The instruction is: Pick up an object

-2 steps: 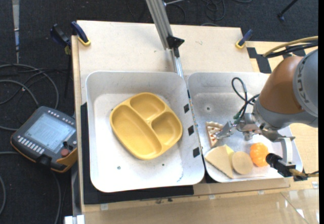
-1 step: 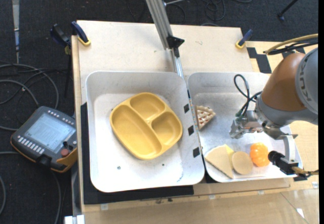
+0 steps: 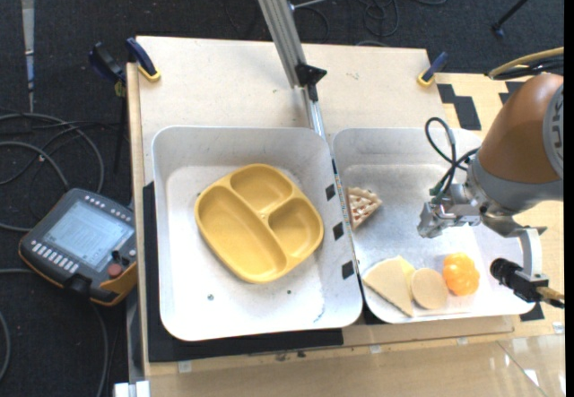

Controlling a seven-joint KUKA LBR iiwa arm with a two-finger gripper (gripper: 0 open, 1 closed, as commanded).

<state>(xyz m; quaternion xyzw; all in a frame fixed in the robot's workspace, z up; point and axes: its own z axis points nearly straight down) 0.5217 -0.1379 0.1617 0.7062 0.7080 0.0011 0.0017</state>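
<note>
Partly cut off at the right edge, the arm shows its orange band and grey wrist, while its upper links fall outside the frame. The pincer hangs over the right bin, seen from above as a compact grey block; I cannot tell how it is set or whether anything is in its grip. A black cable loops up from the wrist and crosses part of it.

Four items lie in the right bin. An orange sits just below and slightly right of the pincer, near it but apart. A tan round slice touches the orange's left side and overlaps a pale wedge at the bin's lower left. A waffle piece lies against the bin's left wall, well left of the pincer, its left edge partly hidden by the rim.

The left bin holds a yellow divided plate with three compartments, lying flat. A metal pole slants across the surface from the top, its foot meeting the seam between the bins. A pendant lies on the floor at the left.
</note>
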